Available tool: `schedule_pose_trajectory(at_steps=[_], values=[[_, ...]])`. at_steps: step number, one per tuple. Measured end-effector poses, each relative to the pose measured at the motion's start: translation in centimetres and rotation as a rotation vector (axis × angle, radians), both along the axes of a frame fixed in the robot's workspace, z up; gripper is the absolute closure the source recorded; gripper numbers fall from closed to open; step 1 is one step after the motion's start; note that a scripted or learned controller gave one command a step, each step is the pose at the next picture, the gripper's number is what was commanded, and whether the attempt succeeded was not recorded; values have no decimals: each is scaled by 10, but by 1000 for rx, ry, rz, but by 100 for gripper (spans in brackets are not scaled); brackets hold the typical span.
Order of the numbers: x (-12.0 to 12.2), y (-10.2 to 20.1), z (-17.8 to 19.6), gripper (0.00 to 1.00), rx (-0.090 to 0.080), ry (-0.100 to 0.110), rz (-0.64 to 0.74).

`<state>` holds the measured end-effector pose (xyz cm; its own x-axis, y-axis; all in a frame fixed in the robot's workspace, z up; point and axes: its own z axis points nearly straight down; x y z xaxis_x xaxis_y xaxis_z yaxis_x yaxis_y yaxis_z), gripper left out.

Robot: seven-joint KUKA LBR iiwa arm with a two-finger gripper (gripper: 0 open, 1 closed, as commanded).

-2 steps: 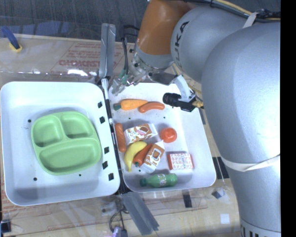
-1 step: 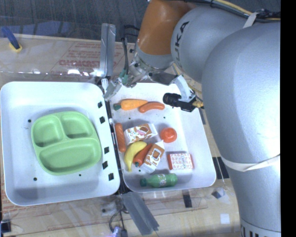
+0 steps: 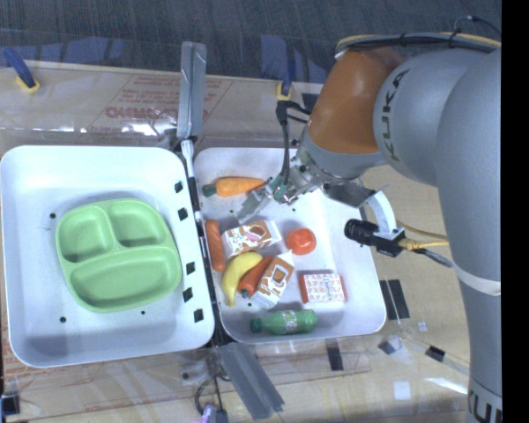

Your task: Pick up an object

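The right bin (image 3: pixel 361 311) holds several objects: a carrot (image 3: pixel 236 185) at the back, an orange sausage (image 3: pixel 214 243) along the left wall, a snack packet (image 3: pixel 249 236), a banana (image 3: pixel 235 273), a red tomato (image 3: pixel 301 241), a second packet (image 3: pixel 276 280), a red box (image 3: pixel 322 287) and a green bottle (image 3: pixel 284 322) at the front. My gripper (image 3: pixel 269 197) hangs low over the back of this bin, just right of the carrot and above the first snack packet. Nothing shows held in it. The arm's grey and orange body covers the bin's back right corner.
The left bin (image 3: pixel 26 324) holds a green divided plate (image 3: pixel 117 253). A grey divider post (image 3: pixel 190 86) rises between the bins at the back. A black cable plug (image 3: pixel 370 234) sticks out over the right bin's right wall.
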<state>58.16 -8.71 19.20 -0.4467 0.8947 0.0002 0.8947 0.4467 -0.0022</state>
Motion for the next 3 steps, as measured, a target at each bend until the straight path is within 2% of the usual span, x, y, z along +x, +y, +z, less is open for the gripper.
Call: schedule_pose_trajectory(at_steps=[1,2,3], values=[[56,-25,-90,0,-1,-20,96],[57,-25,-79,100,-3,-22,99],[76,38,38,100,1,-4,80]])
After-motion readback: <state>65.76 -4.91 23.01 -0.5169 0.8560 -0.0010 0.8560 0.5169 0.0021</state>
